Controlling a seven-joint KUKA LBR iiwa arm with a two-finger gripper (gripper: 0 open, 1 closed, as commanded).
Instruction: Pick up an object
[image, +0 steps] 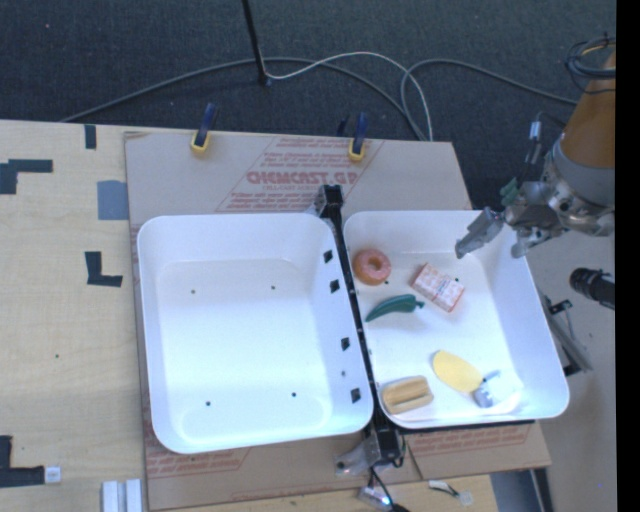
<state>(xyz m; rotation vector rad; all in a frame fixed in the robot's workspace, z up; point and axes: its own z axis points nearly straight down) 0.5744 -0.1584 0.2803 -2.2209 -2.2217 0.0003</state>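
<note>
The right bin (530, 330) holds a pink-orange donut (372, 266), a green pepper (394, 307), a pink and white box (438, 287), a yellow oval piece (457, 371), a tan bread-like block (406, 394) and a small grey-blue item (484, 394). My gripper (500, 234) hovers over the bin's upper right corner, fingers spread open with nothing between them. It stands to the right of the pink box and apart from every object.
The left bin (160, 330) lies beside the right one, joined by a black divider strip (345, 300). Both rest on a cardboard sheet (290, 175) held by two clamps. Cables run across the dark floor behind.
</note>
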